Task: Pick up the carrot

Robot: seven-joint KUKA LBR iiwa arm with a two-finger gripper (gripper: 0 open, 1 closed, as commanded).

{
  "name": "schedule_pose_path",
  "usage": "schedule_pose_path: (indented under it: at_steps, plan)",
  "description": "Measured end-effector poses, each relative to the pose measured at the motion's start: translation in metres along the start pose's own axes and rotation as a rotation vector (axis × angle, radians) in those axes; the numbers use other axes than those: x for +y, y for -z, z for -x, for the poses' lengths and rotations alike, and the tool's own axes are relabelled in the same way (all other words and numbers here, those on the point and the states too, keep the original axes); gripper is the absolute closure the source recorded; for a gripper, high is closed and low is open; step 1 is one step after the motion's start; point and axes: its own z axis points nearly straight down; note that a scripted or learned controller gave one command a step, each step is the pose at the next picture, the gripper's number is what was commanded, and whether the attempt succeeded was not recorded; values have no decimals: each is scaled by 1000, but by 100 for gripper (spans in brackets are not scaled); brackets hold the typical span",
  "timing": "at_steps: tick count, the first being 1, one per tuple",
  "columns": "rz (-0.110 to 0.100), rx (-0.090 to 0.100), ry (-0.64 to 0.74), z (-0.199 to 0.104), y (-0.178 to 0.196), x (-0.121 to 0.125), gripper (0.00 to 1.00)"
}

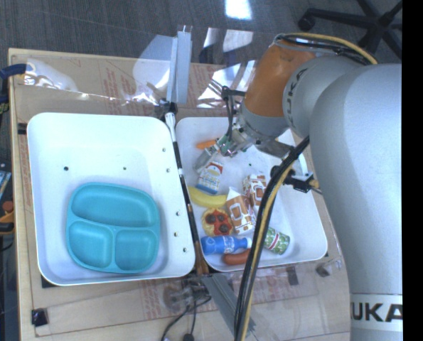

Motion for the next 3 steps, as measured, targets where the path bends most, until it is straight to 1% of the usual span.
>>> schedule_pose_path:
  at_steps: [1, 2, 3]
  plan:
    - [12, -14, 5, 2, 11, 2, 100]
    - [8, -11, 5, 1, 10, 2, 0]
    - [8, -11, 8, 1, 20, 2, 100]
